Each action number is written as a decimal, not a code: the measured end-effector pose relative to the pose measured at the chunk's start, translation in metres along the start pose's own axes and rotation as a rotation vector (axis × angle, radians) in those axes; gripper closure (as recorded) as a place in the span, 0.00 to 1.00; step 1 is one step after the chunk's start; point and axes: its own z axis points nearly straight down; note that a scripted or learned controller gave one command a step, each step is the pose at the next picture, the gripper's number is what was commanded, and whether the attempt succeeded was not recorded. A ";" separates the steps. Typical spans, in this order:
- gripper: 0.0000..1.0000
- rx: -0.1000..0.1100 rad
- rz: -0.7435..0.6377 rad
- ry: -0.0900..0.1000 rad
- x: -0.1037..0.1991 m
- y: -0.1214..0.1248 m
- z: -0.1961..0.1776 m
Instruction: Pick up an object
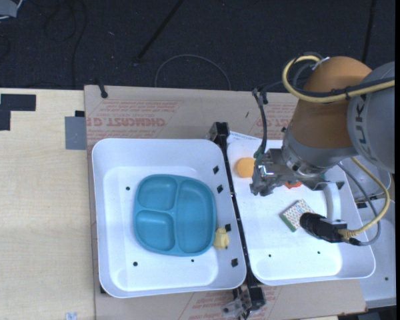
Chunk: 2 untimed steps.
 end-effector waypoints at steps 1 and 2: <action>1.00 0.000 -0.001 0.000 0.053 -0.011 -0.007; 1.00 0.002 0.001 -0.002 0.096 -0.019 0.005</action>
